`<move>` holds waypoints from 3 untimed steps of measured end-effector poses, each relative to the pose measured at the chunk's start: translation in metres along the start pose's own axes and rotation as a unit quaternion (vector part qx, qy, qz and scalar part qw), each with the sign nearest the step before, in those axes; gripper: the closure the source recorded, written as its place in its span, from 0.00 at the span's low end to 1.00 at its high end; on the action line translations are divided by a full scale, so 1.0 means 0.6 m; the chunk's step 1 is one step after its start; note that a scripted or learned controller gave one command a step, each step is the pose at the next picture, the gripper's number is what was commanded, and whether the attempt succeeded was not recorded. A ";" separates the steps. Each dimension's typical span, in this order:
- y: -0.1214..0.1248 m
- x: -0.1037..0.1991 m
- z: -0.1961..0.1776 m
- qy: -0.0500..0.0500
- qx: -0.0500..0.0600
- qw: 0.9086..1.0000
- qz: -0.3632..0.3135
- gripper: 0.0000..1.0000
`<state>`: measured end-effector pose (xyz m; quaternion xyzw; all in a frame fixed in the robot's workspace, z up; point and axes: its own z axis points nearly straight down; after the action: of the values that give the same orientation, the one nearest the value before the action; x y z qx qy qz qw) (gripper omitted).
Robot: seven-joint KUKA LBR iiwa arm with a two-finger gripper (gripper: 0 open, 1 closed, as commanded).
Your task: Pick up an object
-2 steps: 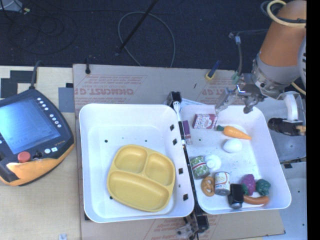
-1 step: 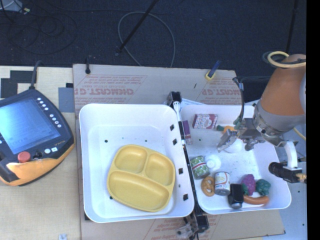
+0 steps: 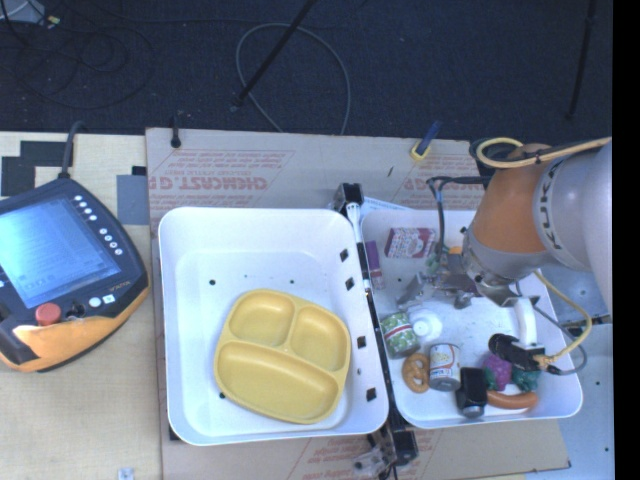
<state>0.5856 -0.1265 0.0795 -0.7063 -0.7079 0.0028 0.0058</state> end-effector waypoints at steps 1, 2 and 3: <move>0.002 -0.002 -0.023 0.002 -0.001 1.000 0.003 1.00; 0.076 0.020 -0.131 -0.002 -0.006 1.000 0.000 1.00; -0.051 -0.075 -0.011 0.000 -0.001 1.000 0.005 1.00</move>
<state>0.5554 -0.1719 0.0864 -0.7095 -0.7047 0.0019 0.0045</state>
